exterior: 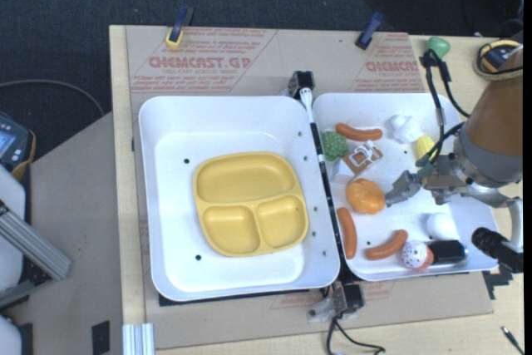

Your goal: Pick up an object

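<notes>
Yellow divided tray (249, 202) sits in the left bin (158, 179). Bench is brown board (133, 96) with red print, clamped at the back by a yellow clip (176, 31) and a blue clip (369, 31).

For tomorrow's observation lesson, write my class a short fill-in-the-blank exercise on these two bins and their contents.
1. The yellow divided tray lies in the ____ bin.
2. The tray has ____ compartments.
3. The gripper hovers in the right bin, beside the ____ ball.
4. The broccoli piece is ____ in colour.

Missing words: left; three; orange; green

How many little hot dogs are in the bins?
3, all in the right white bin: one orange-red toy sausage near the top, one by the left wall, one near the bottom. The arm may hide more.
</notes>
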